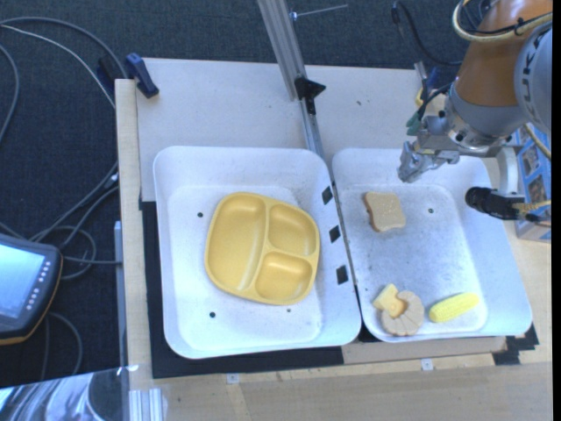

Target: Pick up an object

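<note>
Yellow plastic fills the middle of the left bin (175, 169) — a divided tray (261, 247) lying flat. In the right bin (500, 261) a slice of toast (384, 210) lies near the upper left, while a round cracker (403, 316) topped with a cheese piece (389, 301) and a corn cob (454, 306) sit along the lower edge (the cob just right of the cracker). The end effector (412, 167) hangs over that bin's upper rim, up and right of the toast — its state I cannot tell. Both bins rest on the tabletop (228, 103).
</note>
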Available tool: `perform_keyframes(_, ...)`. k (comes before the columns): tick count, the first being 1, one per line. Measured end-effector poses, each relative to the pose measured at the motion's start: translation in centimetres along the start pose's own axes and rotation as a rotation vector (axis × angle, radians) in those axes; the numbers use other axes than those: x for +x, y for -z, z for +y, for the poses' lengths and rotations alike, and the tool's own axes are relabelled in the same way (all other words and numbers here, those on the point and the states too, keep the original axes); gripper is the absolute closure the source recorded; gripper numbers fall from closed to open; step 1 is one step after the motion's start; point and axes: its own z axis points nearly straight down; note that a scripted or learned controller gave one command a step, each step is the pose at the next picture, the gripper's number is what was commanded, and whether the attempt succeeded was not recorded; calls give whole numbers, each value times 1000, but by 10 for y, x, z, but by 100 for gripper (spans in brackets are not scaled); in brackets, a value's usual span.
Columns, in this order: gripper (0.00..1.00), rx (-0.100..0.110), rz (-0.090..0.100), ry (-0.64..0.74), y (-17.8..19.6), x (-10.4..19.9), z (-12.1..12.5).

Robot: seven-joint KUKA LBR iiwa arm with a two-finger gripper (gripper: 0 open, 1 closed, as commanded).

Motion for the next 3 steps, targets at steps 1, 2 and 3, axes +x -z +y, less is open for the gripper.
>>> perform_keyframes(1, 100, 9, 4, 5, 16, 51, -16)
perform_keyframes(2, 100, 11, 4, 5, 28, 100, -34)
perform_keyframes(3, 100, 12, 4, 6, 29, 161, -47)
